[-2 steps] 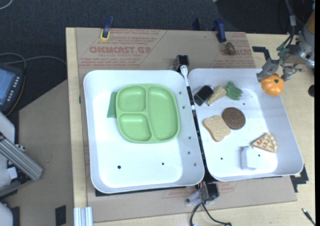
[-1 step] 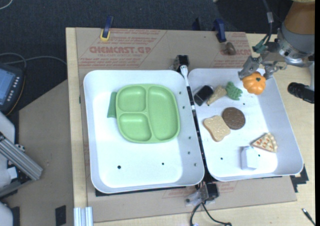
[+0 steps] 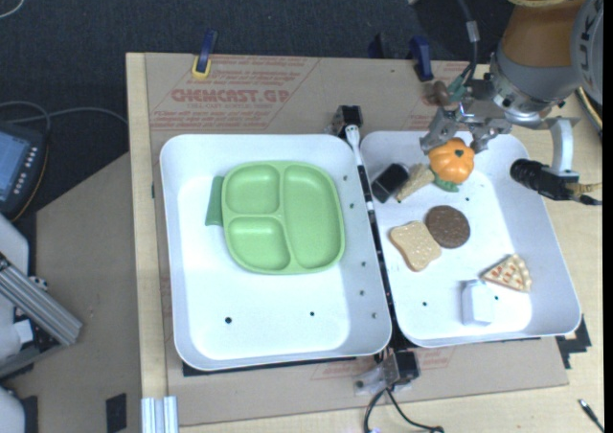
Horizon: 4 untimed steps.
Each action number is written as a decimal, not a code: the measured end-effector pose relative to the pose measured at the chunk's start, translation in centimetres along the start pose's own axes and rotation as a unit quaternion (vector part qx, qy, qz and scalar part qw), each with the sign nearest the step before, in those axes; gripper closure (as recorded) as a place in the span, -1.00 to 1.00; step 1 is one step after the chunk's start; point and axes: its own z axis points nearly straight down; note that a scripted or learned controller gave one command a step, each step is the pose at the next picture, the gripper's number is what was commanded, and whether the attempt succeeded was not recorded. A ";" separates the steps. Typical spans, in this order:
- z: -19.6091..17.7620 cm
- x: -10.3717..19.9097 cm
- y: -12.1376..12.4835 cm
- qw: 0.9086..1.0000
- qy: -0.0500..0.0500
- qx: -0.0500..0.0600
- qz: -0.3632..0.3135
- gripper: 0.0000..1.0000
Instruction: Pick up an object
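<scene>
**Gripper spread over the orange pumpkin in the right bin**

The gripper (image 3: 463, 131) hangs at the far end of the right bin (image 3: 551, 239), its fingers spread apart on either side of a small orange pumpkin (image 3: 452, 162) that sits just below them. Whether the fingers touch the pumpkin cannot be told.

Just beside the gripper, toward the bins' shared wall, lies a black block (image 3: 389, 181) with a tan stick (image 3: 414, 182) against it. Nearer the camera from the gripper rest a brown round cookie (image 3: 447, 227) and a slice of toast (image 3: 415, 245), touching. Farther still lie a pizza slice (image 3: 507, 274) and a white cube (image 3: 477, 304). Well apart from the gripper, the left bin (image 3: 187, 259) holds a green divided plate (image 3: 282, 216).
</scene>
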 end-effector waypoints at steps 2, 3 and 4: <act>-0.4 5.4 -1.3 1.000 -0.001 -0.002 0.002 1.00; -0.4 5.6 -1.0 1.000 -0.001 -0.002 0.003 1.00; 0.4 5.2 -0.5 1.000 -0.002 -0.001 0.003 1.00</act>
